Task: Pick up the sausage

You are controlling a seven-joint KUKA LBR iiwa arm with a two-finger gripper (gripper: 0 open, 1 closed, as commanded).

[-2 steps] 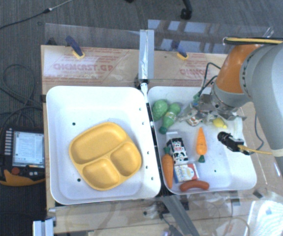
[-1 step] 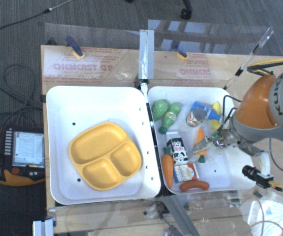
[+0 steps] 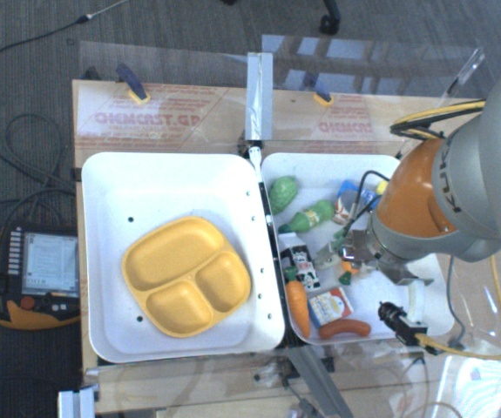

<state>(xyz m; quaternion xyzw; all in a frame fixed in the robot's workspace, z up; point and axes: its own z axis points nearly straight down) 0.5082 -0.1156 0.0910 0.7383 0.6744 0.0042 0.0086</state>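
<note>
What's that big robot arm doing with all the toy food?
The robot arm reaches into the right bin, which is full of toy food. It is supposed to pick up the sausage, which lies at the bin's near edge beside a carrot. The gripper is above the middle of the bin, not at the sausage. The left bin holds a yellow tray.

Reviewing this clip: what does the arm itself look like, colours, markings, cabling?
The arm is bulky, rounded grey metal with a glossy orange band above the wrist. Dark lettering runs along the grey shell beside the band. A thin black cable loops near the wrist, above the metallic gripper.
</note>
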